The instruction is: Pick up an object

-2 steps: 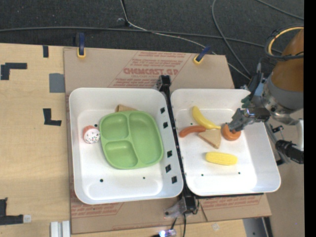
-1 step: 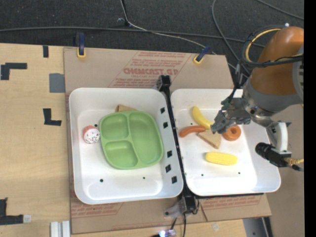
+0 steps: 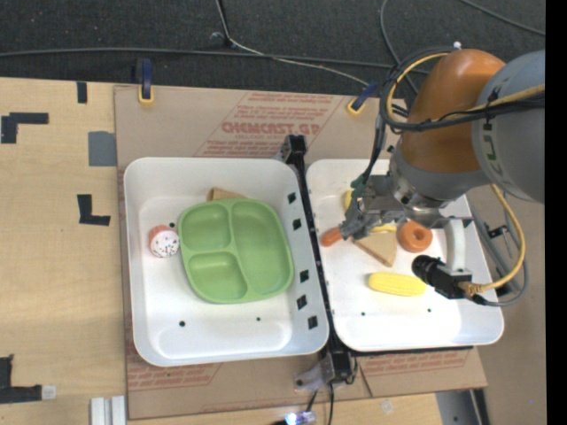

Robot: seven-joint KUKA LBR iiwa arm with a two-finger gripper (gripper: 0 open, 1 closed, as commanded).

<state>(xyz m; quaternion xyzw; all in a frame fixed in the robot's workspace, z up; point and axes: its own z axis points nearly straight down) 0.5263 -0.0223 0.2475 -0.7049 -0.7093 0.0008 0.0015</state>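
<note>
pick candidates are all in the right bin [image 3: 416, 336]. nearest the jaws is a small orange piece [image 3: 330, 235], lying on the bin floor close to the divider wall, just left of the jaws in the view. a tan wedge [image 3: 379, 250] lies flat just beside it toward the bin's middle, with its far edge tucked under the wrist. an orange ring [image 3: 414, 235] sits flat right of the wedge, very near it; i can't tell if they touch. a yellow corn cob [image 3: 398, 283] lies on its side nearer the front rim, apart from the others. a scrap of something yellow [image 3: 384, 228] shows under the wrist, can't make out what it is.

jaws are low over the left half of that bin. from this angle i can't tell whether they're open or closed, or whether they have hold of anything. arm [image 3: 452, 87] comes in from the right over the bin's far side.

left bin [image 3: 146, 321] has a green divided plate [image 3: 237, 251], a tan item [image 3: 223, 195] poking out behind it, and a white ball with red marks [image 3: 164, 242] just beside the plate's left edge. both bins sit on a cardboard sheet [image 3: 266, 122] on the wooden surface [image 3: 44, 264].
</note>
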